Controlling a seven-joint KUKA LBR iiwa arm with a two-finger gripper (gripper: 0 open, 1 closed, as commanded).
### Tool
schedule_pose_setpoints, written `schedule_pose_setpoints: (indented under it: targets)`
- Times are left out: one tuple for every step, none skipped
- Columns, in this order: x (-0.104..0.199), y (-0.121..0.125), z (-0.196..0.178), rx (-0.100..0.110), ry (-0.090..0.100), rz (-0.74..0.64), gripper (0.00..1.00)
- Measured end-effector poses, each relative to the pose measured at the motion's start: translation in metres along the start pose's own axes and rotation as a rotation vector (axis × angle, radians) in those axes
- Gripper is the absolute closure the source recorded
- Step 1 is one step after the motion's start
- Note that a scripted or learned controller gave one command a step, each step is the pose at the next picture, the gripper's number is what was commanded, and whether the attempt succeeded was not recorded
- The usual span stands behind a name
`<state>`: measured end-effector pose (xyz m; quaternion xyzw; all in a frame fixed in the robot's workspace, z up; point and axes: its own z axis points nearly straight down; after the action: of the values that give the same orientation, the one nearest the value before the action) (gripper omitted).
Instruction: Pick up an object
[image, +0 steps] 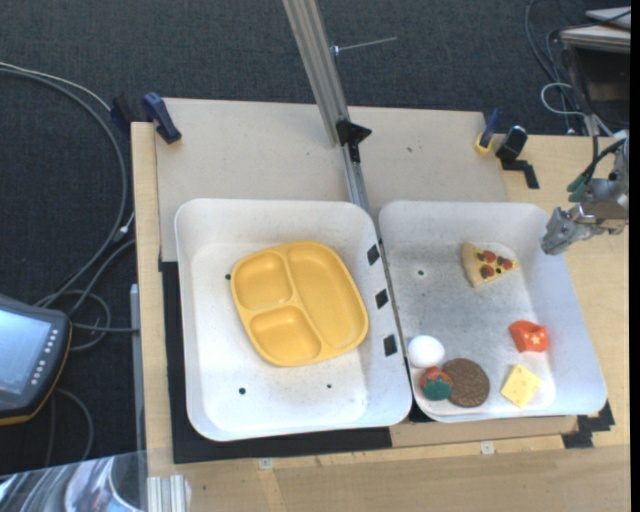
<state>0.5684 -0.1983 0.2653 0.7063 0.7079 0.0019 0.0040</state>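
Legible markings: none | pizza slice toy (488, 264): tan wedge, red toppings, inside right bin (590, 345) | gripper (560, 236): beyond bin's right rim, aperture indeterminate

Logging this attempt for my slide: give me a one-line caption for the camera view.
Gripper at the right bin's far edge, toy foods inside; yellow divided plate in the left bin.
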Motion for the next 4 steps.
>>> schedule_pose_setpoints:
  targets:
    - [0.050,-0.009,0.013,0.011,0.006,-0.003,1.00]
    - [0.102,-0.011,0.023,0.011,0.007,-0.004,1.00]
    - [0.148,-0.014,0.026,0.012,0.006,-0.004,1.00]
    - [0.204,-0.023,0.016,0.011,0.007,-0.006,1.00]
